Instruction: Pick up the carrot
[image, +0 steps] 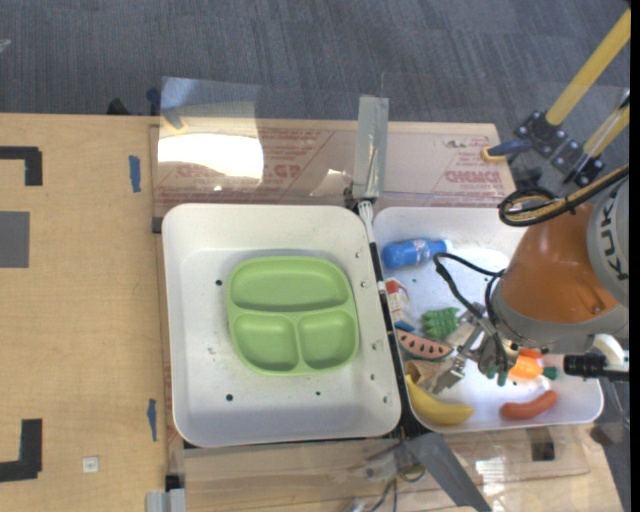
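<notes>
Hovering low in the right bin (590, 400), gripper (478, 352), state indiscernible, beside the carrot (524, 368) for grasping.

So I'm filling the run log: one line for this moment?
arm: over right bin | pincer: low among toys | carrot: beside pincer, not visibly held | green tray: left bin
</notes>
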